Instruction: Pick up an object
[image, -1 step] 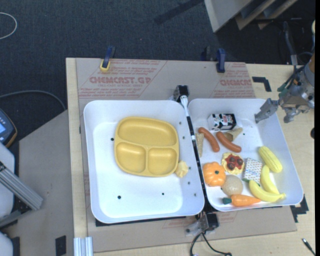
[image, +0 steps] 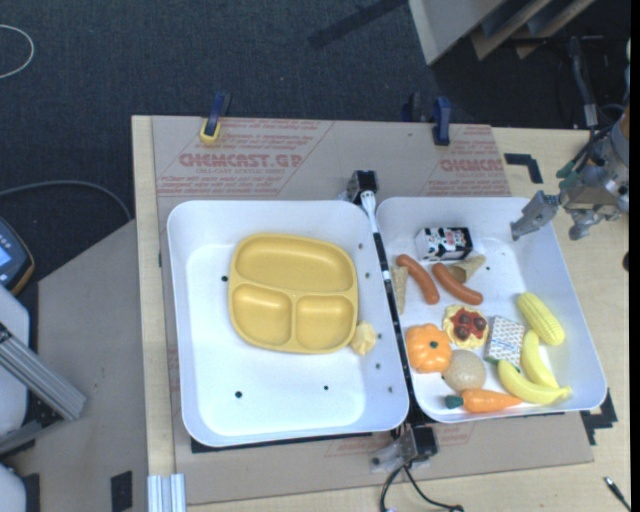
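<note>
Camera view shows your gripper (image: 558, 217) with fingers spread and holding nothing at the right bin (image: 590, 345)'s upper right corner, so go for the corn cob (image: 540, 317) by the bin's right wall: light, stiff, bumpy, best pinched across its middle

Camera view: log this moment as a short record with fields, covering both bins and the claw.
left bin: holds a yellow divided plate; a small pale yellow piece lies against the plate's lower right corner
right bin: toy food, including two sausages, a pumpkin, a corn cob, bananas, a carrot, and a black-and-white cow-print item
claw: above the right bin's upper right corner, nothing seen between its fingers
task state: no object picked up yet
</note>
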